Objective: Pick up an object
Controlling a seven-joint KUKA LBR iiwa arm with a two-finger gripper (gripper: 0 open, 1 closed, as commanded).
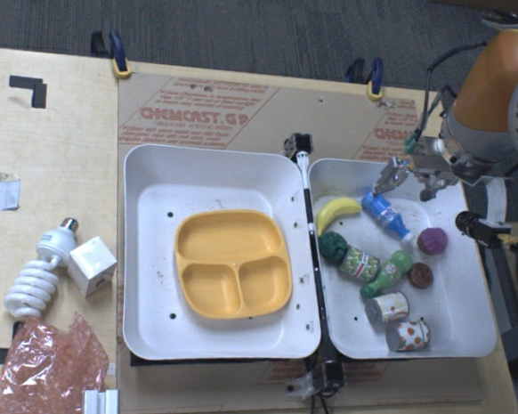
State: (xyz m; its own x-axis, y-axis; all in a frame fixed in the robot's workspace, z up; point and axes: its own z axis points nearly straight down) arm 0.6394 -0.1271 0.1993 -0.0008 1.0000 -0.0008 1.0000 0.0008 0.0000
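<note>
Seen from above at a slant, a wooden tabletop (55,186) carries two shallow white plastic bins side by side. The left bin (155,171) holds a yellow plastic tray with three compartments (234,264), lying flat near its middle. The right bin (464,325) holds a scatter of small objects: a yellow toy banana (334,211) near the bin's left wall, and just to its right a small blue plastic bottle with a white cap (387,215), lying on its side. Below them a dark green round lump (333,246) touches a small green can with a patterned label (358,262), which leads on to a light green bottle-shaped toy (388,273), the three forming a loose diagonal row. Toward the right of the bin sit a purple round object (432,240) and, just below it, a dark brown round object (421,275). Nearer the front edge lie a small white cylinder (387,307) and a small patterned white cup (411,334), close together. The grey and orange robot arm (501,78) reaches in from the right, and its metal two-finger gripper (410,176) hangs over the back part of the right bin, just above the blue bottle; the fingers stand apart with nothing between them. On the tabletop left of the bins lie a white spiral light bulb (39,274), a small white cube (92,264) just beside it, and a crumpled reddish clear plastic bag (45,368) at the front corner.
</note>
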